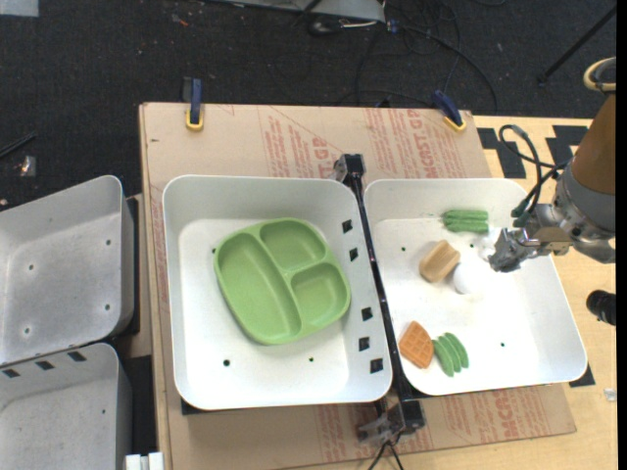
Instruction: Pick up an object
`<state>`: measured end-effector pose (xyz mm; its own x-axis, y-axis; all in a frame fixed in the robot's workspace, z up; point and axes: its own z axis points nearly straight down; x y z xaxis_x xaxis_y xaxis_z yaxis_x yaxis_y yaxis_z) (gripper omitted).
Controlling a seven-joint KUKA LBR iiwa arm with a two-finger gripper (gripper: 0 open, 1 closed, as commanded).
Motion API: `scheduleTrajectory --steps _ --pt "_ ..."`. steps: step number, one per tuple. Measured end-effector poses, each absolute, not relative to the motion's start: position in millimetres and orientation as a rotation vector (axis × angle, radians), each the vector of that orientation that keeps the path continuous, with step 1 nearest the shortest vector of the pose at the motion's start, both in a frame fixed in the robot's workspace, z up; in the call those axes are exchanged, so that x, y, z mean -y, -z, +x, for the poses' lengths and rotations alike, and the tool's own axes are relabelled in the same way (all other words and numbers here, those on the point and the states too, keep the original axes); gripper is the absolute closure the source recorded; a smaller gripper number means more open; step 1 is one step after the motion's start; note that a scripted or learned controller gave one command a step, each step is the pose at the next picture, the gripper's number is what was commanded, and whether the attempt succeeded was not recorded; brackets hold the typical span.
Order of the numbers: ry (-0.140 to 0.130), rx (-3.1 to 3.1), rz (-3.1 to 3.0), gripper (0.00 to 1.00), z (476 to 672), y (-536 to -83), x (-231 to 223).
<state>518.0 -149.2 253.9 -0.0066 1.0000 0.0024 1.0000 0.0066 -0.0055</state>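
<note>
Right bin point(549, 360): white object point(462, 280) just beside tool point(503, 259).

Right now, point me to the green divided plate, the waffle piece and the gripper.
green divided plate point(282, 280), camera view, on its middle ridge, left bin.
waffle piece point(416, 345), camera view, centre of its orange face, right bin.
gripper point(505, 255), camera view, at its tip over the right bin.

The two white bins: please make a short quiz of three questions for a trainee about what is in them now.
1. True or false: the green plate lies in the left bin.
2. Which item is closest to the gripper? A) waffle B) white egg C) green plate
3. Fill in: the waffle touches the ___ pea pod.

Key: 1. True. 2. B. 3. Lower; the other pea pod lies near the right bin's far side.
</note>
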Motion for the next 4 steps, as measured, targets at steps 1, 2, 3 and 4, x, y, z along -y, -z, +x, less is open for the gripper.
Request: scheduleTrajectory --steps 1,2,3,4 --pt "-0.003 2.226 -2.208 1.0 510.2 -240 89" --pt "-0.003 2.228 -2.209 1.0 509.5 -245 32" --pt "-0.004 2.228 -2.208 1.0 501.0 -248 -21" --pt "-0.005 2.228 -2.209 1.0 492.1 -247 -76"
